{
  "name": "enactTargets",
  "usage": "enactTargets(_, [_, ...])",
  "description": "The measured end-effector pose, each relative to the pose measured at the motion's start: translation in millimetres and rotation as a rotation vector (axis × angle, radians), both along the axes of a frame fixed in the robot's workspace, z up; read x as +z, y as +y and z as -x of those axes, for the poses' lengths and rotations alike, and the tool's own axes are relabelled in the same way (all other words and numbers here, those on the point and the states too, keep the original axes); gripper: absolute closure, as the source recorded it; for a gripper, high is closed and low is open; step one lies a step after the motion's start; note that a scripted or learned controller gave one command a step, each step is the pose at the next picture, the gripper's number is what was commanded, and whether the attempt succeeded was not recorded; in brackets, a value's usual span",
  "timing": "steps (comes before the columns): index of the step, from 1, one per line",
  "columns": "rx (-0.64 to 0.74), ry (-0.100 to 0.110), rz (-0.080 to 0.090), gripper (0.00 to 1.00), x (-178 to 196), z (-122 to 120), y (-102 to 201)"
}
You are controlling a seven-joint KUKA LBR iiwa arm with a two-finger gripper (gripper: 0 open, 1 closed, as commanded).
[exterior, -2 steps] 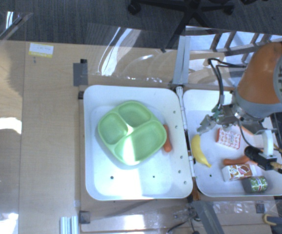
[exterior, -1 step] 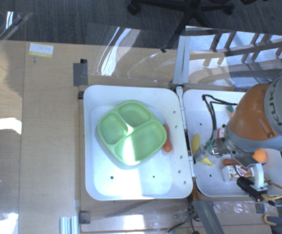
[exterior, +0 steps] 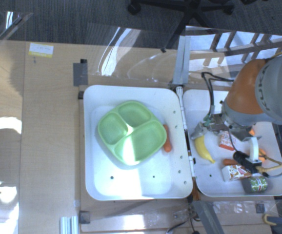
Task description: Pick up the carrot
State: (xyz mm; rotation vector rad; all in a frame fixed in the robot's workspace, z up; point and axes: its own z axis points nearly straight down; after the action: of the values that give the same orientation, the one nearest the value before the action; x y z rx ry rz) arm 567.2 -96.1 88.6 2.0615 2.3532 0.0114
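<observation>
Carrot point(exterior: 166, 141) rests against the green plate point(exterior: 130, 130) in the left bin point(exterior: 89, 150); fingers point(exterior: 201, 128) near the banana point(exterior: 204, 151), spread indiscernible.

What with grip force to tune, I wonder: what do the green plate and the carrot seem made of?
Green plate: probably moulded plastic, glossy, given the bright glare on its smooth compartments. Carrot: smooth, even orange, perhaps a plastic toy; too small to tell from a real one.
</observation>
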Motion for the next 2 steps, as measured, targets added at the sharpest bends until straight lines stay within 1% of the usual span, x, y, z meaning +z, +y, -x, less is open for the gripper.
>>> enactTargets(1, [0.007,-0.008,0.003,1.00,12.7,-2.9,0.3])
enactTargets(2, [0.007,-0.008,0.003,0.00,12.6,-2.8,0.3])
